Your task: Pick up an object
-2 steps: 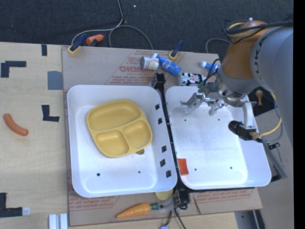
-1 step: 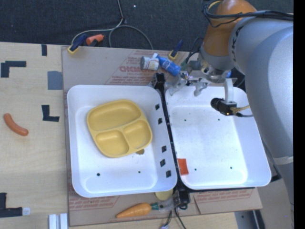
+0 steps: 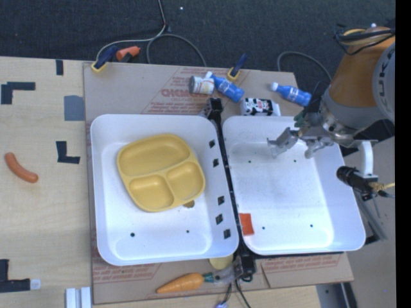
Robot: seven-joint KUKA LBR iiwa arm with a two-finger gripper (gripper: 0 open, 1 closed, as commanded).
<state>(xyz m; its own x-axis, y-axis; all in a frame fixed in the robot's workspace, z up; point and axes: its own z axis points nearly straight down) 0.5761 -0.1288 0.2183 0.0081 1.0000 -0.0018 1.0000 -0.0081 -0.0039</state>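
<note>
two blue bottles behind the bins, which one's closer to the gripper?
The blue bottle behind the right bin, lying just up-left of the gripper. The other one lies further left, near the seam between the bins.

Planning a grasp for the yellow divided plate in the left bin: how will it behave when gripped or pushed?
The yellow divided plate looks like rigid moulded plastic, probably stiff and light. Wide and shallow, it likely offers just its thin rim to pinch. Pushed, its smooth body may slide across the left bin rather than tip.
</note>
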